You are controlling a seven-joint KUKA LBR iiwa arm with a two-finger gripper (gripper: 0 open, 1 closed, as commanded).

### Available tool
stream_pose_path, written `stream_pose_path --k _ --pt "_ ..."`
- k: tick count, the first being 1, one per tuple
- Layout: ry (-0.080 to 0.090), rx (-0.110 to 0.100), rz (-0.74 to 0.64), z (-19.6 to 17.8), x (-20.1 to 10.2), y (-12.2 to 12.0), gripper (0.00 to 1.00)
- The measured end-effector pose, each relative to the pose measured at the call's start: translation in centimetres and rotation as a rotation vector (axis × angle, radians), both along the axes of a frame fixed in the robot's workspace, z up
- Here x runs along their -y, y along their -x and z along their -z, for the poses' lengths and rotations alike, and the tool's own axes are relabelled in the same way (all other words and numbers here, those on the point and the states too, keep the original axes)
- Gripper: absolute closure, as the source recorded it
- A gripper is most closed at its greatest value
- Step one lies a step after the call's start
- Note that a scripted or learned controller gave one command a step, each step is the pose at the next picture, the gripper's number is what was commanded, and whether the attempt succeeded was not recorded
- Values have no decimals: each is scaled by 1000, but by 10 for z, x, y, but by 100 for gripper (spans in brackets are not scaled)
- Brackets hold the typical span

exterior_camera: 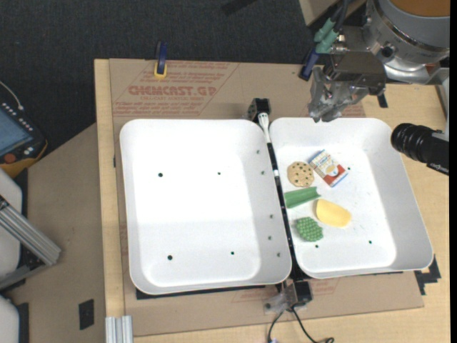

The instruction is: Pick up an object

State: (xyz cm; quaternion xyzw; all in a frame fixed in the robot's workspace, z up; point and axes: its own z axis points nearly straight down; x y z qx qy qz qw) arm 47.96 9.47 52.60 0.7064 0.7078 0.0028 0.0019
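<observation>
White right bin [400, 213] crowded with cookie [300, 173], carton [329, 168], yellow piece [333, 214]; hand [327, 111] poised above far rim, grip state impossible to tell.

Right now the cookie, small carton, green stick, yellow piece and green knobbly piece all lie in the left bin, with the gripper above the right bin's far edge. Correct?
Not quite. The camera view shows the cookie, small carton, green stick, yellow piece and green knobbly piece in the right bin, not the left bin. The gripper position is correct.
</observation>
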Motion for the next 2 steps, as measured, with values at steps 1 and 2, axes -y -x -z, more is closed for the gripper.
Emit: stream_pose_path --k 1,2 --pt "0 -1 -1 -10 -25 0 100" --pt "-1 -3 -3 -9 -68 0 100"
